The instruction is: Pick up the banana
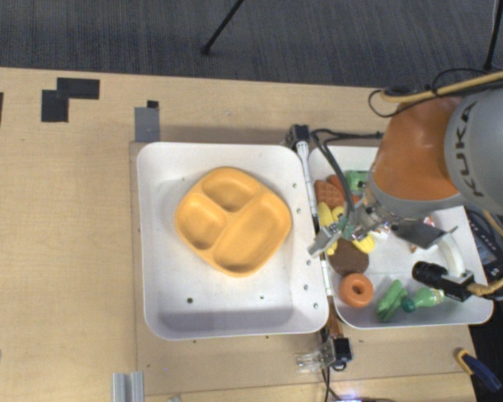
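**Gripper low over right-bin clutter, grasp unconfirmed**

Cannot tell finger spread: gripper [339, 234] buried in toys at left wall of right bin [474, 312]. Yellow bits, likely the banana [362, 243], just at 3 o'clock of the tips, mostly hidden under the wrist. Brown piece [350, 260] at 5 o'clock, orange ring [356, 289] below it, green pieces [391, 299] further toward 4. Probably crowded together because bin is a shared stock of toys. Yellow divided plate [233, 220] well off at 9 o'clock, in left bin [155, 249].

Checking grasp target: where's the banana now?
The banana lies in the right bin, near its left wall, right under the gripper, just above a brown piece and below a reddish one.
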`<action>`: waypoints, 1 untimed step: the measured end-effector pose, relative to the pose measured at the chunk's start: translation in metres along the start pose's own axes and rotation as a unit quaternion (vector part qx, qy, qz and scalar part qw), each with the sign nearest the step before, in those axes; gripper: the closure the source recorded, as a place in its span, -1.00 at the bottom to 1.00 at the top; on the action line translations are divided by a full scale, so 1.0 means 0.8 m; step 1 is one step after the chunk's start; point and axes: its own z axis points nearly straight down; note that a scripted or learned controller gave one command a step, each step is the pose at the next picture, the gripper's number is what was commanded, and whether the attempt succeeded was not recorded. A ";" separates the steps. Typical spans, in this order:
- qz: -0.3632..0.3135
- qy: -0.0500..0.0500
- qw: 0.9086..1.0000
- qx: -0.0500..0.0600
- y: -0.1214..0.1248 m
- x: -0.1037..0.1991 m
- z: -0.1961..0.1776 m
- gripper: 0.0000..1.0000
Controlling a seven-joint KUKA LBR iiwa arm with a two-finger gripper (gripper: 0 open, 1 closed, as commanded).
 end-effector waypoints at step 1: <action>-0.191 -0.001 0.982 -0.001 0.036 0.021 -0.001 -1.00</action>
